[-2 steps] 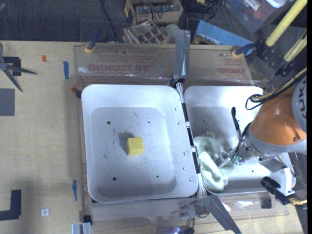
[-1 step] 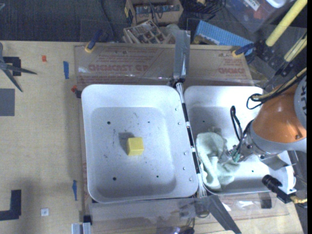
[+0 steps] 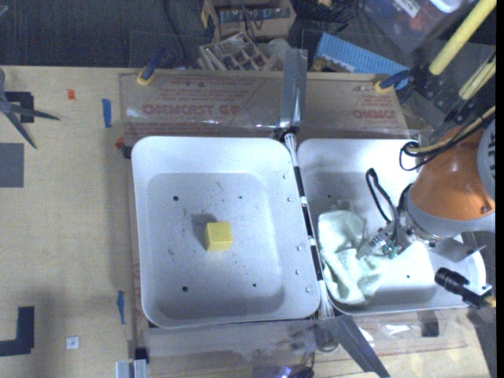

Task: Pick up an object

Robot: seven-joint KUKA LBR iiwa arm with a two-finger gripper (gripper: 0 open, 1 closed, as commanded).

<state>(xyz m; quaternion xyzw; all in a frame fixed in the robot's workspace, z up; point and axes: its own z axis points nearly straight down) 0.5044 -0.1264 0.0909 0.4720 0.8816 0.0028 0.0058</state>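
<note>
Clearly the gripper (image 3: 376,248) is low in the right bin (image 3: 354,157), at the pale crumpled cloth (image 3: 344,252) that lies against this bin's left wall. Its tip sits on the right side of the cloth, but it is small and mixed with the folds, so I cannot tell how the tip is set, or if any cloth is caught. Above it, to the right of the cloth, comes the grey wrist with the orange band (image 3: 450,187), and black cables loop near it.

I judge that the step in hand is the grasp itself: the arm is down at the cloth, and nothing is lifted yet. The next move calls for a firm pinch on a raised fold and then a straight lift, because soft cloth slips easily.

The cloth is a loose heap without a true front. Its long axis runs roughly from the far side of the bin toward the near edge, along the left wall.

Far to the left of the cloth, a small yellow block (image 3: 219,235) rests about in the middle of the left bin (image 3: 150,164), well apart from the gripper.
</note>
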